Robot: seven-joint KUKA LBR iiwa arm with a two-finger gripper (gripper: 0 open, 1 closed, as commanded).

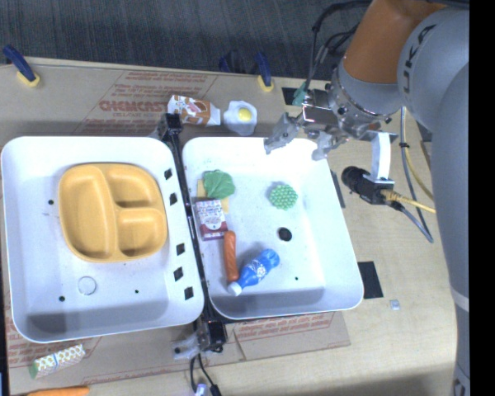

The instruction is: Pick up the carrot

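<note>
Dark grey carpet ran along the top beyond the bench. A pale wooden bench top showed at lower right. A sheet of brown printed cardboard lay flat on it under two white bins, held at its far edge by blue clamps. Light was even, with soft shadows.

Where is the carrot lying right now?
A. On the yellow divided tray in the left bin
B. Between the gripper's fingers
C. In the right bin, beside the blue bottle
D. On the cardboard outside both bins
C. The carrot lies on the floor of the right bin, its lower end next to the blue bottle, while the gripper hovers over that bin's far edge with nothing between its open fingers.
</note>
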